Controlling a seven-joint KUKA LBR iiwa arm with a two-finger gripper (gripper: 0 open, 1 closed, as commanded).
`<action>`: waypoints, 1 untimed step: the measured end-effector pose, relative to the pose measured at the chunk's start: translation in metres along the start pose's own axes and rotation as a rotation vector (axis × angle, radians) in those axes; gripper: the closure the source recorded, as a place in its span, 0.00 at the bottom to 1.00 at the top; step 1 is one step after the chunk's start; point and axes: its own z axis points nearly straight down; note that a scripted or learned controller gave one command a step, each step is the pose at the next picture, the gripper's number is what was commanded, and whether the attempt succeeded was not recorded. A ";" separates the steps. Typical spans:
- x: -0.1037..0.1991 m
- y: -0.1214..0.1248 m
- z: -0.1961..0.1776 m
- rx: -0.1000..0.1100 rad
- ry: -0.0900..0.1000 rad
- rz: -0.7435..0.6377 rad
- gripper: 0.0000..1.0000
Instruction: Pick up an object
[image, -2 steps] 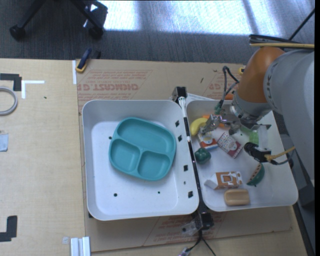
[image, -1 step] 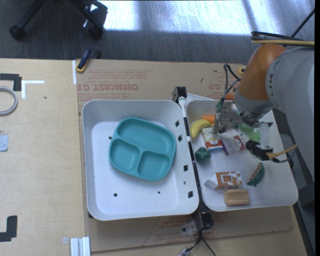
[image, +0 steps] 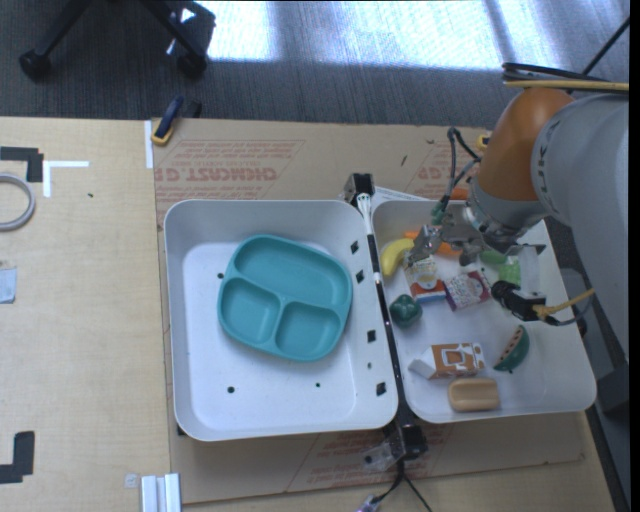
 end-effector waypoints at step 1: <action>0.004 -0.026 0.014 0.010 -0.001 0.010 0.00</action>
